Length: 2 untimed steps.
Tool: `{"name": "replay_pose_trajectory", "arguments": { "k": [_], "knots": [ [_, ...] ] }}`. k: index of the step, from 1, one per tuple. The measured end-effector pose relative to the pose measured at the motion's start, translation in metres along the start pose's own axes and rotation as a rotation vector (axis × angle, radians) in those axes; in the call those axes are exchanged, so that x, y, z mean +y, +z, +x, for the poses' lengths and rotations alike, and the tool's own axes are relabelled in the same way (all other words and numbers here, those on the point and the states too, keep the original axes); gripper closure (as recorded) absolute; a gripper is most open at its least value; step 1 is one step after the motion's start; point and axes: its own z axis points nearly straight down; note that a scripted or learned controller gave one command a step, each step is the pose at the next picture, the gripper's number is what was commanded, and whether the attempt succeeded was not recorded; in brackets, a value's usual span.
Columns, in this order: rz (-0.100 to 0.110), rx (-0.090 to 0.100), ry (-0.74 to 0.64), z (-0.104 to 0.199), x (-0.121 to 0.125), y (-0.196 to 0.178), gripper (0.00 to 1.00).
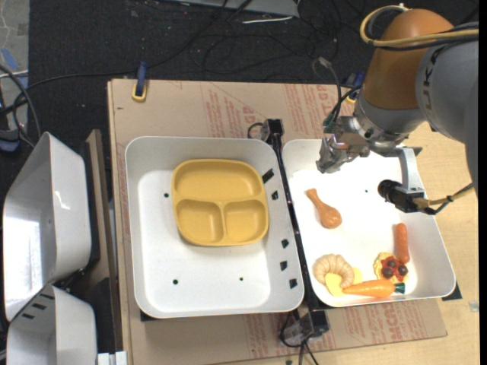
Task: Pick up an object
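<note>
Over the right bin's (426, 223) far-left corner we find the gripper (332, 160); whether it is parted or closed we cannot tell. Just below it lies a drumstick (324, 208), untouched. Farther below rest a croissant (333, 267) and carrot (368, 287). Well left of it, a yellow divided plate (221, 201) occupies the left bin (152, 280).

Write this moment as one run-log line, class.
arm: over right bin's far-left corner | gripper: nothing seen held | drumstick: in right bin, just below gripper | tray: in left bin
</note>
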Motion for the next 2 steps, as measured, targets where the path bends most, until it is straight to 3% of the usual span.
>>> {"name": "replay_pose_trajectory", "arguments": {
  "k": [2],
  "knots": [
    [0.001,0.001,-0.003,0.094,-0.048,-0.015,1.0]
  ]
}}
